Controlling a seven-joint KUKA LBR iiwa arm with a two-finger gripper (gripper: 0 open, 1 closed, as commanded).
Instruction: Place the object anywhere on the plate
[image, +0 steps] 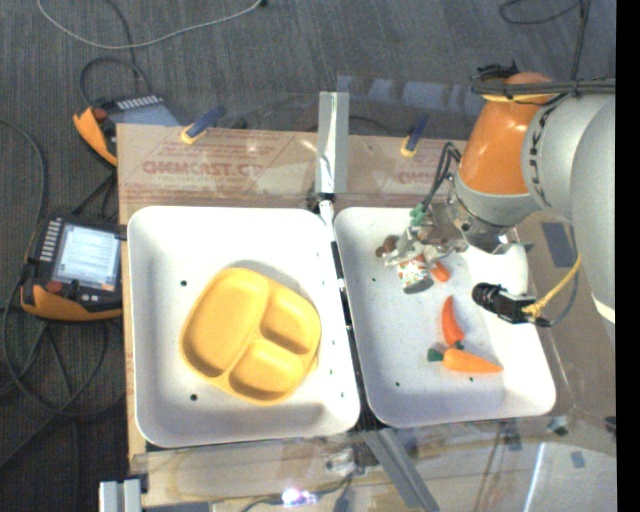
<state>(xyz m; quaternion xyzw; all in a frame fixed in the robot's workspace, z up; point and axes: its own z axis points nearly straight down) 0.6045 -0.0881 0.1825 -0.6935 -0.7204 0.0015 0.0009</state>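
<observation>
Step in hand: I judge it is the pick, at the start of the task; nothing lies on the plate yet.
Plate: the yellow plate (252, 332), with three compartments, lies in the left bin (150, 400).
Arm: it reaches in from the right, and the gripper (418, 252) is low over the upper part of the right bin (520, 400).
Jaws: I cannot tell if they are open or closed; the parts there are small and mixed with the wires.
Objects: two carrots lie in the right bin, one upright-looking (450, 321) and one (466, 361) near the front wall. A small white and red thing (412, 272) is just under the gripper; what it is, I cannot say.
Next move: in my view, a sure hold first, then a lift over the wall between the bins, then a release above the plate.
</observation>
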